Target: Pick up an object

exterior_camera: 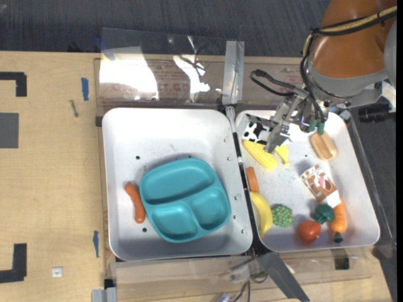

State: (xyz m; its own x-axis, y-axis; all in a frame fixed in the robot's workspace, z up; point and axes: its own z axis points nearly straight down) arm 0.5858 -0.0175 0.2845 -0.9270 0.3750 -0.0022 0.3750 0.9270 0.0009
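My gripper (273,145) hangs low over the back left part of the right bin (365,187). Its tip is just above and to the right of a yellow corn cob (259,154). A black-and-white patterned item (253,131) lies just behind the corn, and a small yellow piece (283,153) lies beside it. I see nothing lifted off the bin floor.
The right bin also holds a tan bread piece (323,146), a small carton (317,182), a banana (262,210), a green broccoli (281,216), a tomato (308,231) and a carrot (339,219). In the left bin (126,137) lie a teal divided plate (184,199) and an orange sausage (135,202).
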